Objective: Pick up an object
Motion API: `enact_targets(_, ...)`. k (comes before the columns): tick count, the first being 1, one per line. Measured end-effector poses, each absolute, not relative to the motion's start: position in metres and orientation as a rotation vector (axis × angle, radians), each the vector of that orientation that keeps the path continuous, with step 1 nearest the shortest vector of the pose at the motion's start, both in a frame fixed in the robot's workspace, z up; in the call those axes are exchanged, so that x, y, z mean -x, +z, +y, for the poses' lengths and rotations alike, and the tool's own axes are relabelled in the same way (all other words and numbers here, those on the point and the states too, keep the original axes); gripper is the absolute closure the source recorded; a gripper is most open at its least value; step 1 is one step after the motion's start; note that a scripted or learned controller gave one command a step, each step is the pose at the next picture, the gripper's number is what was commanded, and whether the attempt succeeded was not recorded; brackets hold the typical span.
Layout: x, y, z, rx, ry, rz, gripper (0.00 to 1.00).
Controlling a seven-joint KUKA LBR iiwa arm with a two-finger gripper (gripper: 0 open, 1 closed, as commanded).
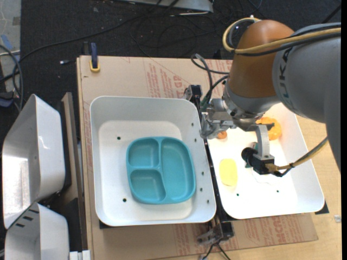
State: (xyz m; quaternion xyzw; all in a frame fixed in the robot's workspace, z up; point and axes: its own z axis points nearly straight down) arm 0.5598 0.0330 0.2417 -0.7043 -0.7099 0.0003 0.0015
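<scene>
A pale yellow oblong object [228, 172] lies in the right bin [287, 202], near its left wall. An orange object [272, 130] sits further back in that bin, partly hidden under the arm. A small orange bit [222, 136] shows just below the wrist. My gripper [211, 126] hangs low over the right bin's back left corner, close to the wall between the two bins. The wrist hides what lies beneath it. A teal divided plate [161, 169] rests in the middle of the left bin [108, 145].
The two white bins sit side by side on a cardboard-covered bench [141, 75]. Other white bins [30, 156] stand off the bench at the left. Cables run across the dark floor behind.
</scene>
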Motion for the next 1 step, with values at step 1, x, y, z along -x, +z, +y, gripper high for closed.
enact_targets(1,-0.5475,0.2319,0.0781,2.211,0.001,-2.228,1.00)
